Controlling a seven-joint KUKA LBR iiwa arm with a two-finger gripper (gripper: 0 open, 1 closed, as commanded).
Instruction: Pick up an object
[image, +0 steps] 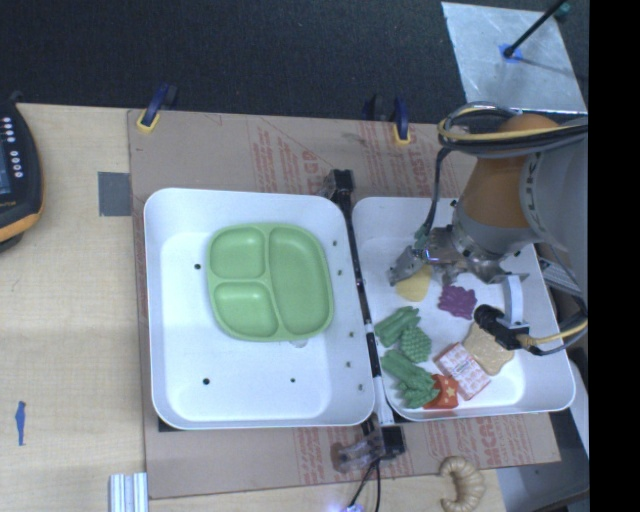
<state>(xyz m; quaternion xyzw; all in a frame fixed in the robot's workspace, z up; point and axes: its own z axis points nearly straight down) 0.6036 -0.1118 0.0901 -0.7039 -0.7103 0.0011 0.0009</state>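
Nearest your lens, a croissant-like toy (462, 482) lay on the cardboard at the bottom edge, right of centre, outside both bins. Right bin (560, 395) held the pile: green leafy pieces (404, 345), a red piece (443, 393), a toast slice (488, 350), a purple piece (458, 300), a yellow piece (413, 286). Left bin (175, 400) carried a green divided plate (270, 281).

Gripper (418, 262) was low at the right bin's upper left. Step, by my read: closing in for a grasp. You could not tell the jaws' set; nothing showed between them. Yellow piece sat just below the tip, touching or nearly. Next move calls for a settled descent and closure on it.
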